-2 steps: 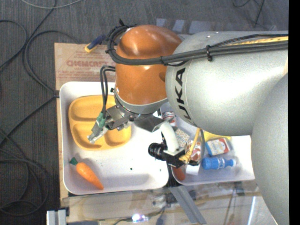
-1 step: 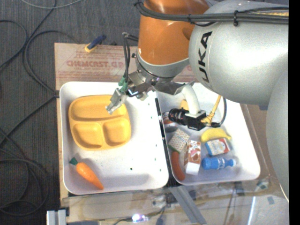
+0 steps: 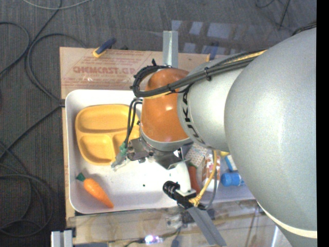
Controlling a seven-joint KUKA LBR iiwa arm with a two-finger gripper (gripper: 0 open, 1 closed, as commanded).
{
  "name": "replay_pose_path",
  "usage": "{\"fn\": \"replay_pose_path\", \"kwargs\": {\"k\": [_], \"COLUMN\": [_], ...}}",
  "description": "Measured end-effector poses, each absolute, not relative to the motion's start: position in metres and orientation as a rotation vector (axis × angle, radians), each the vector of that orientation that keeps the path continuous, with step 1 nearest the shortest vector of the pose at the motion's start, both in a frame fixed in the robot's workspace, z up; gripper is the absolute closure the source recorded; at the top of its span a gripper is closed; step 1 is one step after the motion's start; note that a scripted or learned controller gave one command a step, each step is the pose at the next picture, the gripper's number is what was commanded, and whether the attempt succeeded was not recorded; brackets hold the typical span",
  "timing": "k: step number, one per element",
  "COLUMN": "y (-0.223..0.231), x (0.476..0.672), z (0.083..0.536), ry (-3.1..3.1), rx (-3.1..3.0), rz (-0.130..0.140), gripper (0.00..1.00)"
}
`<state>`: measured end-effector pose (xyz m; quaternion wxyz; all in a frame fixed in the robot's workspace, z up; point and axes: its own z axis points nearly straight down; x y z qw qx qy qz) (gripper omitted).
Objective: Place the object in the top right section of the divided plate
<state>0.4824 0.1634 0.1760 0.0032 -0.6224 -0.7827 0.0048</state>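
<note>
At the left of the camera view, the shallow white plastic bin [image 3: 72, 138] is lying on the surface with a yellow divided plastic plate [image 3: 100, 130] sitting in its upper part, the plate's right side passing under the arm. Below the plate, near the bin's lower left corner, a small orange toy carrot with a green top [image 3: 94, 188] is resting on the bin floor, its long axis running diagonally from upper left, where the green top is, down to lower right. The carrot is lying down and to the left of the jaws [image 3: 119, 160], apart from them, with open white floor between. The jaws are hanging just beside the plate's lower right edge; nothing is showing between them, and how wide they are parted cannot be told. The bin's left and bottom walls are crowding the carrot closely, so the freest approach is probably from above or from the right.
</note>
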Motion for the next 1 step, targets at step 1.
{"fn": "replay_pose_path", "kwargs": {"k": [1], "y": [0.1241], "x": [0.5553], "z": [0.2337], "ry": [-2.526], "rx": [-1.863], "rz": [0.012], "gripper": [0.0]}}
